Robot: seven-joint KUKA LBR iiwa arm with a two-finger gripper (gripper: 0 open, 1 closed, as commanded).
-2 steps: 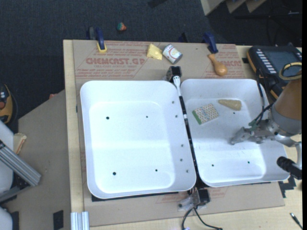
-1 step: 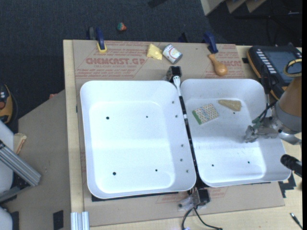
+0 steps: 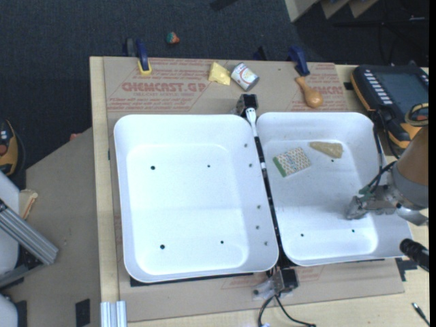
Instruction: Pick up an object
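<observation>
Two shallow white bins are seen side by side on the bench (image 3: pixel 204 84), meeting along a dark seam. The left bin (image 3: pixel 136 203) offers a wide bare floor out to all four rims. In the right bin (image 3: pixel 327 247), a green-and-white patterned pad (image 3: pixel 292 161) lies at about eleven o'clock of the floor, close to the seam-side wall, and a flat tan piece (image 3: pixel 327 148) is set just beside it toward twelve o'clock, near the far rim; the two appear apart, though the gap is small. The gripper (image 3: pixel 355 210) is lowered at about three o'clock of that bin, near its right wall, well apart from both items, with open floor between. Whether its jaws are apart or together cannot be told, as the tip is small and blurred. The lower half of the right bin's floor, from four to eight o'clock, is left open. Beyond the bins' far rims, a yellow piece (image 3: pixel 219 74) and a wooden-handled tool (image 3: pixel 310 92) rest on the bench.
</observation>
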